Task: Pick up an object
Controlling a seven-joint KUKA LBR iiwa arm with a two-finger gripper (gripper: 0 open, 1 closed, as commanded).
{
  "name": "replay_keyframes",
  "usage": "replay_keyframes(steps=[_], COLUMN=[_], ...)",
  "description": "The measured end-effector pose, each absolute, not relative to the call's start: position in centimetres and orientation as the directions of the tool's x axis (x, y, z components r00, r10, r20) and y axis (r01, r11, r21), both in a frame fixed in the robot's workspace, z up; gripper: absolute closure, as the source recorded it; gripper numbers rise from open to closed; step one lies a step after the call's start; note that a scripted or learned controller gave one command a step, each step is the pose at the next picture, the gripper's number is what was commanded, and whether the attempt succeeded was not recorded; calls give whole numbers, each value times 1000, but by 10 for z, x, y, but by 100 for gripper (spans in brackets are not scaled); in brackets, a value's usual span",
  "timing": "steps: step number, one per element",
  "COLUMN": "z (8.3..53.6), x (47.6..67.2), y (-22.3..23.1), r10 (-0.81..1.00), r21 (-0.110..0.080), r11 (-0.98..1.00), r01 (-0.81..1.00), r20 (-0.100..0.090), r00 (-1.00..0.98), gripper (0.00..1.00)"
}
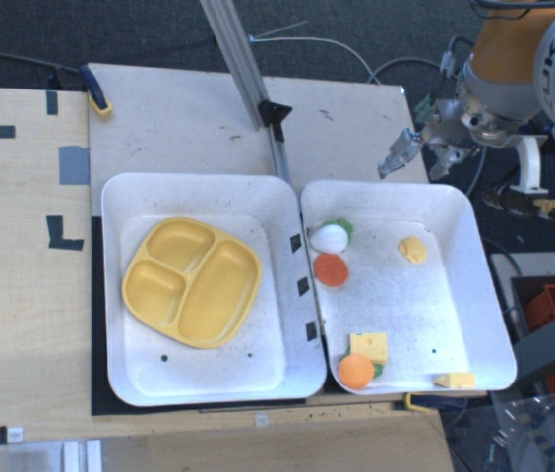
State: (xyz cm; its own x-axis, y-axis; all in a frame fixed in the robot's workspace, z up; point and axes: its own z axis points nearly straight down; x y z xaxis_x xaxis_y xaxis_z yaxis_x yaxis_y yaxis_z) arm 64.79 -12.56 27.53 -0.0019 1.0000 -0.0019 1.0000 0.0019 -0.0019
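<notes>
The gripper [417,155] is seen above the far rim of the right bin [474,224], at about one o'clock from the middle of the bench. Its two fingers are spread apart, one grey fingertip [396,157] reaching out toward nine o'clock and the other sitting closer to the wrist. Nothing is seen between the fingers, and nothing is touched by them.

The candidate objects are all found in the right bin. A white ball [330,237] lies at the bin's ten o'clock corner, with a green piece [344,229] just behind it and a red-orange disc [332,270] just beside it at six o'clock. A small yellow lump [412,250] is placed toward twelve o'clock, well apart from the others. At the near edge an orange ball [356,371] is touched by a yellow block [369,347], and a small yellow wedge [454,381] lies at the five o'clock corner, its long axis running from three to nine o'clock. The round pieces show no clear long axis.

The arm [519,37] is brought in from the two o'clock corner, its orange band held high and the wrist angled down toward eight o'clock.

In the left bin [120,264] a yellow divided plate [192,281] is laid, its long axis tilted from ten to four o'clock.
</notes>
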Motion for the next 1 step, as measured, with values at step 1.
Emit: replay_keyframes(steps=[1], z=[285], x=[648], y=[-125], r10=[1000], r21=[-2], r11=[4], r01=[1000], r20=[-2], r00=[-4], gripper=[100])
